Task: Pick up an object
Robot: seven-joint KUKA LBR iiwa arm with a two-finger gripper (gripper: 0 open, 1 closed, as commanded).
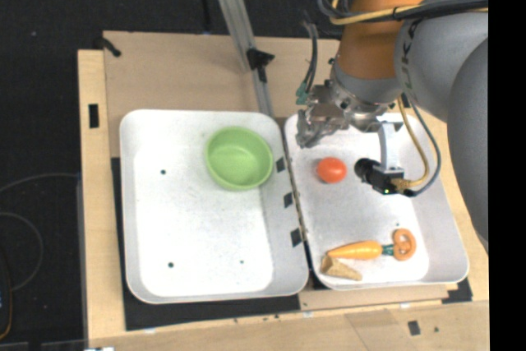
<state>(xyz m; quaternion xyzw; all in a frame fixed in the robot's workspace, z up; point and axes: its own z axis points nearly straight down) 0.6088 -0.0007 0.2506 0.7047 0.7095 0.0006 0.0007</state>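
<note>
At the near edge of the right bin [436, 214] lie a tan wedge [339, 267], an orange carrot [356, 251] and a small pretzel-like ring [403, 243]. Farther in sits a red-orange ball [332, 170]. The green bowl [238, 158] stands in the left bin [164, 259]. The gripper [310, 134] hangs just beyond the ball, holding nothing visible; its opening cannot be told.

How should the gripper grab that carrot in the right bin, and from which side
Grip the carrot across its thicker orange middle, coming straight down from above. It lies flat and roughly level across the right bin, so fingers should close across its narrow width. Stay clear of the pretzel at its stem end and the wedge beside its tip.
</note>
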